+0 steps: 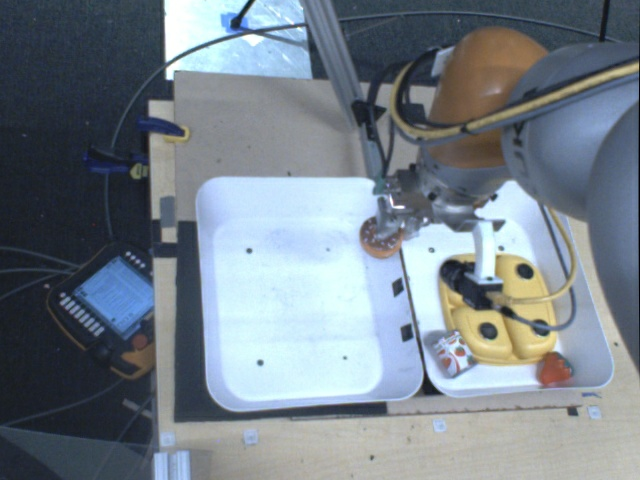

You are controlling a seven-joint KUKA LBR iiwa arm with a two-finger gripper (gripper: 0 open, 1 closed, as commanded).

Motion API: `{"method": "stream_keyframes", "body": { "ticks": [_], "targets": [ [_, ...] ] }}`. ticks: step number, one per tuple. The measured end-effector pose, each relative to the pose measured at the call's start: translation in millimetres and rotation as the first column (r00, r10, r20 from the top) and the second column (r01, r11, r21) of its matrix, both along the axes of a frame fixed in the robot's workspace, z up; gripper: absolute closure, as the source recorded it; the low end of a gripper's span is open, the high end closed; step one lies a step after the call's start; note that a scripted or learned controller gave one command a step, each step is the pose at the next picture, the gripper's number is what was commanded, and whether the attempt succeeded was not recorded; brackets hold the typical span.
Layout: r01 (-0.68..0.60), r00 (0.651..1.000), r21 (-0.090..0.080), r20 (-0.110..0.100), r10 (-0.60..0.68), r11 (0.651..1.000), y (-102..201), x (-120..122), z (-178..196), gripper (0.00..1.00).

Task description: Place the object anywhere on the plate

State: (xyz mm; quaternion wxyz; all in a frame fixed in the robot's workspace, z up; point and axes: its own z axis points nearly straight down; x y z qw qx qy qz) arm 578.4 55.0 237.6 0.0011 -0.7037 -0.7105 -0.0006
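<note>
The claw (392, 218) hangs low over the inner edge of the left bin (230, 268), right at the wall that divides it from the right bin (590, 358). Directly under its tip sits a small round brownish thing, something like a cookie (378, 238), and the two look to be touching or nearly so. Whether the claw is gripping the cookie, closed beside it or spread around it, I cannot tell; the wrist and cables cover the tips.

The yellow plate (520, 313), with its dark spots, lies in the right bin, down and to the right of the claw, near but across the dividing wall. A white and black part of the tool stands over the plate's upper left. A small red and white can (451, 353) rests just beside the plate's lower left edge, and a red lump (554, 370) sits near its lower right corner.

If the cookie is the thing to be placed, the coming move turns on one relation: the plate lies right and toward the near side of the table from the claw, so the cookie must first clear the bin walls, then travel that way and come down on bare yellow
</note>
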Motion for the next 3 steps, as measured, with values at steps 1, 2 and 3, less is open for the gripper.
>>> {"method": "stream_keyframes", "body": {
  "ticks": [1,2,3],
  "targets": [
    [-0.001,1.000,0.000,-0.002,0.001,1.000,58.8,-24.3,-9.7,1.00],
    [0.003,1.000,-0.002,-0.001,-0.003,1.000,73.5,-35.7,-22.9,1.00],
    [0.006,1.000,-0.002,0.001,-0.006,1.000,72.7,-35.1,-22.3,0.00]
  ]
}}
